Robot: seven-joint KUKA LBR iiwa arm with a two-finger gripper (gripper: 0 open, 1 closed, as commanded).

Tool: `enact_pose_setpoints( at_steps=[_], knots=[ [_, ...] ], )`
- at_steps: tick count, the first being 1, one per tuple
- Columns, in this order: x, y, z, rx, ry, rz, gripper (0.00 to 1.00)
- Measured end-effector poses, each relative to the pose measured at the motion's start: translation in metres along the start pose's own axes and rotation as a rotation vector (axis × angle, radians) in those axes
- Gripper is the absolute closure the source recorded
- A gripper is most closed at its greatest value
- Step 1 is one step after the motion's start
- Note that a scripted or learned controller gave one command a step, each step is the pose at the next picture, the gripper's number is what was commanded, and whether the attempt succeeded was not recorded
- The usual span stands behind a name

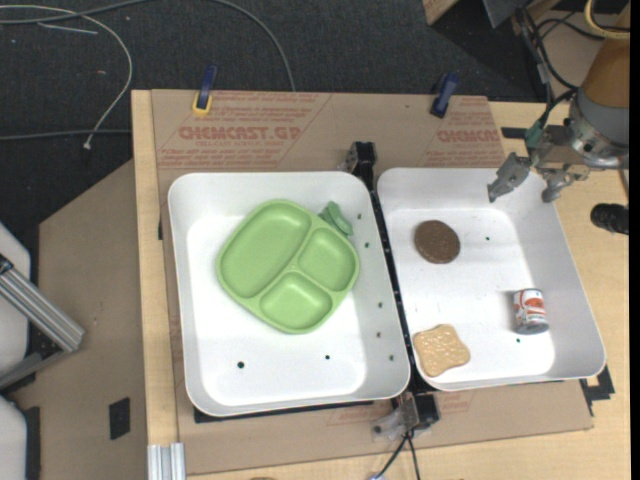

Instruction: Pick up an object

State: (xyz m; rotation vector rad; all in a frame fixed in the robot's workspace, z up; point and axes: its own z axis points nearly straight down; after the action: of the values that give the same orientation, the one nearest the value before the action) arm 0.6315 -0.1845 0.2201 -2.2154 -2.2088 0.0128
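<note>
Two shallow white bins sit side by side on a cardboard-covered bench, seen from above at a slant. Nearest the camera, in the right bin [575, 298], a tan cracker-like square [441, 350] lies by the front-left corner. A little farther back, a small red and white can [531, 310] lies on its side close to the right wall. Beyond these, a round brown cookie [437, 241] rests toward the bin's back left. The left bin [195, 268] holds a green divided plate [289, 265] — three compartments, tilted diagonally. At the far right, above the right bin's back edge, the grey arm's gripper [525, 185] hangs with its two fingers spread apart — nothing between them, well apart from every object.
</note>
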Motion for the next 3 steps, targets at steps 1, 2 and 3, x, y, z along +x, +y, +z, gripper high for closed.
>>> enact_pose_setpoints(
  at_steps=[1, 2, 3],
  knots=[
    [0.001, 0.003, -0.009, -0.015, -0.003, -0.003, 0.00],
    [0.008, 0.002, 0.035, -0.010, -0.002, -0.005, 0.00],
    [-0.001, 0.006, 0.081, -0.014, -0.003, -0.003, 0.00]
  ],
)
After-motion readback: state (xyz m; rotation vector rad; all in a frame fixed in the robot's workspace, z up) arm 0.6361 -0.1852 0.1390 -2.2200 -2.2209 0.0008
